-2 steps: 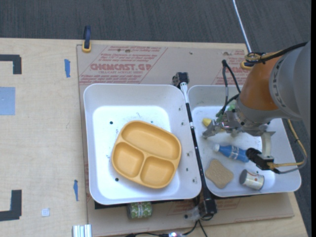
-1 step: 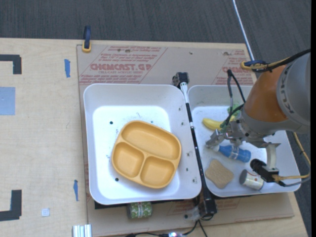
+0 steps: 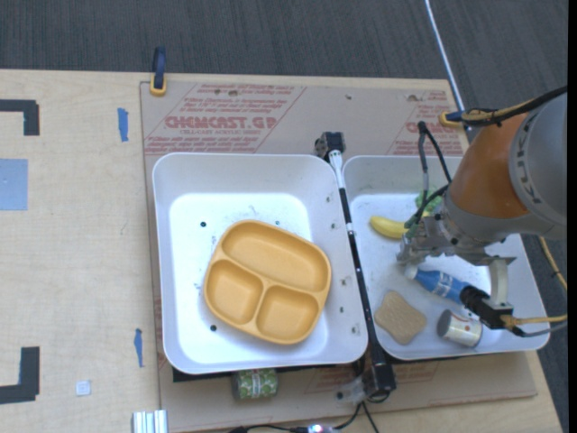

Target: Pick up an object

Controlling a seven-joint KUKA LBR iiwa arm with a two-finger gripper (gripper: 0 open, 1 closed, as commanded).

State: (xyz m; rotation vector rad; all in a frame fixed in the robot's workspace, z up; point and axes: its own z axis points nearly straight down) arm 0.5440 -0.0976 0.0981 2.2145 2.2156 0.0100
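The arm [image 3: 505, 174] reaches into the right bin [image 3: 532, 282], and its gripper [image 3: 424, 242] sits low near the middle of that bin, just right of the banana [image 3: 388, 227]. Whether the fingers stand wide or narrow cannot be told from this view, since the wrist covers them, and nothing can be seen held between them. Judging by that, the pick is not yet done: the gripper appears to be down among the objects, and the closing and lifting are still left. The likely candidates all lie in the right bin. Taking the gripper as the landmark, the banana lies just to its left against the bin floor, the blue bottle [image 3: 442, 284] lies just below it, the tan cork-like square [image 3: 400, 317] lies further below and to the left, the small silver cylinder [image 3: 459, 328] lies below and to the right near the bin's front wall, and a bit of green item [image 3: 427, 204] shows just above it, mostly hidden by the arm. The count is two white bins, the left bin [image 3: 171, 242] holding one yellow three-compartment tray [image 3: 267, 280], and five loose objects in the right bin. One small green can [image 3: 256, 384] rests on the surface in front of the left bin.
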